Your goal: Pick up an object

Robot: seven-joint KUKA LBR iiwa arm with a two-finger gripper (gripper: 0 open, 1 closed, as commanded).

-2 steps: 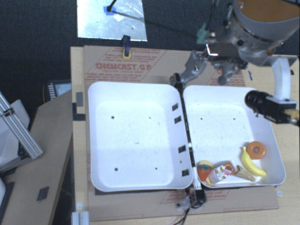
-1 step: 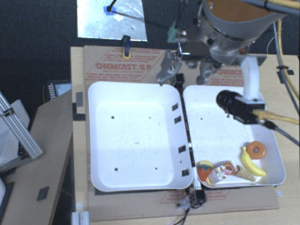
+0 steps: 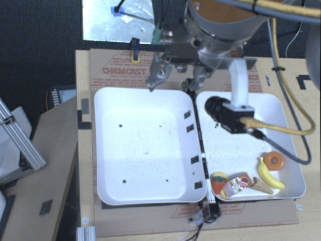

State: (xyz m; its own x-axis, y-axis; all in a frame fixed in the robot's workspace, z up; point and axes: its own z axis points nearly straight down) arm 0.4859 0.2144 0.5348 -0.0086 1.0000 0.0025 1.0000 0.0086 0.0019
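**Gripper high at the back, objects low at the front right**

The gripper [image 3: 175,79] hangs over the upper middle of the frame, above the back rims where the two bins meet, fingers spread with nothing between them. The objects sit in the lower right: banana [image 3: 269,174], orange ring [image 3: 274,160], packet [image 3: 236,185], all in the right bin's [image 3: 241,144] front corner. The banana's long axis runs diagonally, upper left to lower right. The reach must go down and right.

End effector [image 3: 176,82] open, empty, raised
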